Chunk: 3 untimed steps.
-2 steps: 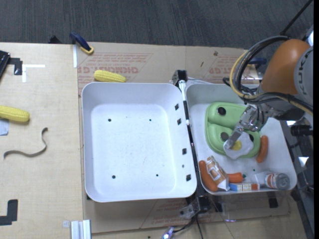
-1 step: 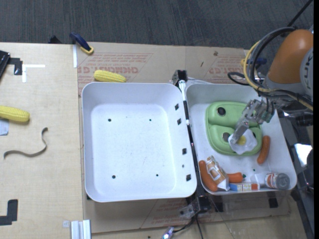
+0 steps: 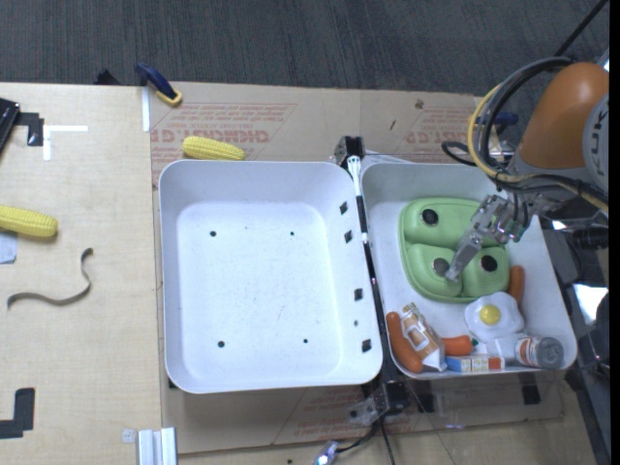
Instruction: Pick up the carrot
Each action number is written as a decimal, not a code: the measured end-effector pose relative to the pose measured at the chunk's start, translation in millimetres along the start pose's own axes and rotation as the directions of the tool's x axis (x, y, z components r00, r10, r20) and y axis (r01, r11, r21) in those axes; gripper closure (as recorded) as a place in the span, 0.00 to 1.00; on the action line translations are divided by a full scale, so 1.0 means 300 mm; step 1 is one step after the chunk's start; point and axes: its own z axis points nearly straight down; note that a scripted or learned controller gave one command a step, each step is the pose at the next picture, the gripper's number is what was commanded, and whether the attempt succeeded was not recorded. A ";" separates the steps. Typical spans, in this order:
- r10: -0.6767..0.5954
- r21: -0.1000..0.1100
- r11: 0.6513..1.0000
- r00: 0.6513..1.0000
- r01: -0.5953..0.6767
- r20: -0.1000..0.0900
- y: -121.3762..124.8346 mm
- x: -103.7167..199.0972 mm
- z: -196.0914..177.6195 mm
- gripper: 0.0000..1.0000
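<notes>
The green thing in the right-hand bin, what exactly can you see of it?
The green toy looks like smooth, glossy plastic, lime green and lumpy, with about three rounded lobes, each with a dark round spot. It lies flat in the upper half of the right bin. The gripper reaches over its middle. A fried-egg toy lies by its lower right edge.

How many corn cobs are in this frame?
2. One corn cob lies on the cardboard just behind the left bin; the other lies on the bench at the far left. The right bin's clutter may hide others.
</notes>
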 end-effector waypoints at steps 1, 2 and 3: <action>0.367 0.034 0.929 0.930 -0.368 0.022 0.073 0.070 0.002 0.00; 0.652 -0.012 0.758 0.758 -0.652 0.001 0.056 -0.028 -0.010 0.00; 0.650 -0.104 0.759 0.753 -0.642 0.098 -0.020 -0.141 -0.295 0.00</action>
